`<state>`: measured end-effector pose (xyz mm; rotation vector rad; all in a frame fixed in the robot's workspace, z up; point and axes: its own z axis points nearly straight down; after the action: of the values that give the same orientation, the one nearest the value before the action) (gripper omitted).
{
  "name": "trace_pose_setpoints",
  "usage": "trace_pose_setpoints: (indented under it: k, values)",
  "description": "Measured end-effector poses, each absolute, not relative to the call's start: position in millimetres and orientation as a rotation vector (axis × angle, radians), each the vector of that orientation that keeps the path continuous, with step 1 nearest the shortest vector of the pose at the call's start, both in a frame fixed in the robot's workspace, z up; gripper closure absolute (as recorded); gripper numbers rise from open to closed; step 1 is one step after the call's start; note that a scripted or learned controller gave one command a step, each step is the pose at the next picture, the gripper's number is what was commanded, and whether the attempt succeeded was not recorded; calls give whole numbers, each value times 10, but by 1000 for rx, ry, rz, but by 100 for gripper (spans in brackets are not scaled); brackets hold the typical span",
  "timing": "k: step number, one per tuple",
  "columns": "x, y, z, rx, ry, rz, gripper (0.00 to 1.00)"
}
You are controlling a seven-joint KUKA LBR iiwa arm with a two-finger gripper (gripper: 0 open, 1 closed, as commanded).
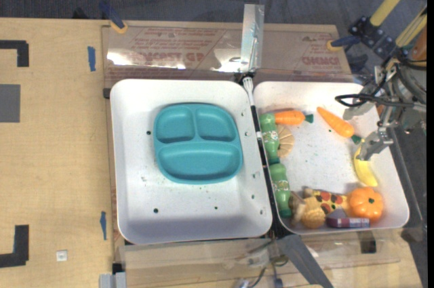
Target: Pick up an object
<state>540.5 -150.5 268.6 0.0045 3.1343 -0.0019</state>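
Closest to the camera, along the near wall of the right bin (pixel 400 212), a little orange pumpkin (pixel 365 202) sat in the corner. A small purple thing (pixel 346 220) lay right in front of it, touching it. Next to them was a slice of toy pizza (pixel 325 199) and a lumpy tan toy (pixel 311 214) (hard to tell what it was).

A bit farther back, a yellow banana (pixel 365 171) lay by the right wall. The gripper (pixel 375 142) hung just above the banana's far tip, and nothing could be seen held in it. It was too small and dark to tell how it was set.

Green toy bottles (pixel 274 158) stood in a row along the left wall, with a tan ridged toy (pixel 287 142) beside them.

Farther still, one carrot (pixel 336 122) lay tilted near the gripper, and another carrot (pixel 291 118) lay flat by the green ones.

In the left bin (pixel 129 198), a teal divided plate (pixel 197 142) sat in the middle.

Farthest off, clear plastic sheets (pixel 176 53) with red writing stood behind both bins.
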Motion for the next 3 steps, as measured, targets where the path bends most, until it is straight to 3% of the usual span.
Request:
trace_pose_setpoints:
  k: [1, 2, 3]
  values:
    - [5168, -2249, 903, -49, 3128, -7, 0]
    - [5202, -2236, 1028, -54, 3119, -12, 100]
    - [5164, -1923, 895, -455, 3099, -8, 100]
